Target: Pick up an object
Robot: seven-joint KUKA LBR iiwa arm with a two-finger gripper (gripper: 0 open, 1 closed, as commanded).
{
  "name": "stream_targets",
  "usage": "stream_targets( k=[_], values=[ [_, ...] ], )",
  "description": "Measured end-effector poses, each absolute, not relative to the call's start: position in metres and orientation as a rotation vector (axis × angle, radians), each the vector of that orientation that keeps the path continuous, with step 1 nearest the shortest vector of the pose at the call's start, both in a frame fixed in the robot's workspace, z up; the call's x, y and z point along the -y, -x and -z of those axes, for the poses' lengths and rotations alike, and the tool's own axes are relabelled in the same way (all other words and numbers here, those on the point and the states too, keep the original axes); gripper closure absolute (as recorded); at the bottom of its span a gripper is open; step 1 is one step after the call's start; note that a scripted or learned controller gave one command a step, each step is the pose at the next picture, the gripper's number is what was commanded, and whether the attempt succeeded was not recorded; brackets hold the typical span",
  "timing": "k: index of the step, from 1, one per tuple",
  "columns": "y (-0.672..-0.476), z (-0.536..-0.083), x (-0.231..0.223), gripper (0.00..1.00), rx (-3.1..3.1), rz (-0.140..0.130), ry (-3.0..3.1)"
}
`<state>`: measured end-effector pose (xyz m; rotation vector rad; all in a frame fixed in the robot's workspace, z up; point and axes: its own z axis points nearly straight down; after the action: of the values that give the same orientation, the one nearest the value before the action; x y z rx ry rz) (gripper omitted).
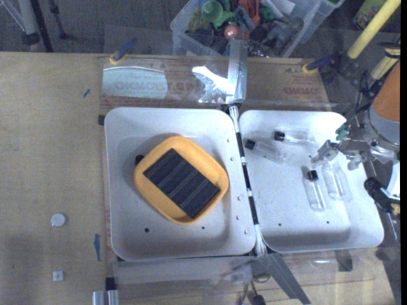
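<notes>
Camera view: two white bins sit side by side on the bench. The left bin (114,170) holds a yellow-rimmed block with a dark ribbed top (180,180), lying near its middle and skewed. The right bin (362,230) holds several clear plastic vials with black caps: one at about eleven o'clock (264,151), one toward twelve (294,136), and two lying close together at about three o'clock (315,189) (338,182).

The arm enters from three o'clock, and its gripper (337,154) hangs over the right bin's three o'clock side, just above the paired vials. Whether its fingers stand open or closed I cannot tell; the metal there is too cluttered to read, and nothing is plainly caught between them.

The step in hand appears to be the approach to a grasp. Next the gripper would need to descend squarely over one vial, since round, clear tubes likely roll or slip aside.
</notes>
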<state>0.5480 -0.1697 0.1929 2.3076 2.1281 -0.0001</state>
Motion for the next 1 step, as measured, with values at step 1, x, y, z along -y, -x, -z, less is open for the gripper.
stream_targets(
  k=[1],
  values=[
    [-0.5654, -0.1001, 0.1733, 0.0, -2.214, -0.019, -2.226]
  ],
)
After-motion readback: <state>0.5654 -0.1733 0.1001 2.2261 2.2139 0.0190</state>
